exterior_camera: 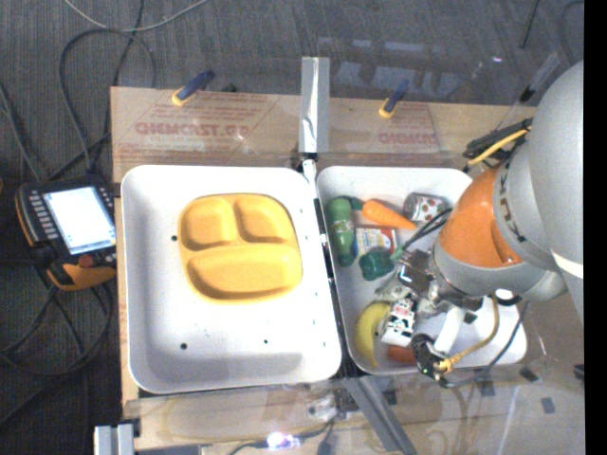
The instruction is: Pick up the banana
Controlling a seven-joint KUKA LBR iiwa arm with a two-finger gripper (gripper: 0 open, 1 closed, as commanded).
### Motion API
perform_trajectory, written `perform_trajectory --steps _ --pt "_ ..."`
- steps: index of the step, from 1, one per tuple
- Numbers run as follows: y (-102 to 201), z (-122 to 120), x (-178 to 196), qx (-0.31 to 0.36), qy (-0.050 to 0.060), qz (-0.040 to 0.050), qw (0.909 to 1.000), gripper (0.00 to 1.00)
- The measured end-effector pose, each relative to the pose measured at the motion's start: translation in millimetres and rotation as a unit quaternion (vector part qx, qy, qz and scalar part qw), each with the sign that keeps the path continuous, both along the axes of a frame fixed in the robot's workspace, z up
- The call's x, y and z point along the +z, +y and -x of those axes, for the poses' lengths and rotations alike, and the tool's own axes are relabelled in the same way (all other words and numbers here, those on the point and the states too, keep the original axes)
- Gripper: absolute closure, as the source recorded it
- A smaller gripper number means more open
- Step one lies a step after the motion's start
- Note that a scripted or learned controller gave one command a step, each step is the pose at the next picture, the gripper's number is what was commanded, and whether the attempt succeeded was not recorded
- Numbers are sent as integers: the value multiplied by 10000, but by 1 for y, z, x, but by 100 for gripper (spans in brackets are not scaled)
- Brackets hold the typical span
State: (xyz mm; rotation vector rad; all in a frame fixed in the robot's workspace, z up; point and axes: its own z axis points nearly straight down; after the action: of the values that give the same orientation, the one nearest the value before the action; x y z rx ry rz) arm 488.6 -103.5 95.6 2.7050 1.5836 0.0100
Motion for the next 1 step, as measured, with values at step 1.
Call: perform_trajectory --steps 1 --pt "97 -27 52 -835 33 56 9965 100"
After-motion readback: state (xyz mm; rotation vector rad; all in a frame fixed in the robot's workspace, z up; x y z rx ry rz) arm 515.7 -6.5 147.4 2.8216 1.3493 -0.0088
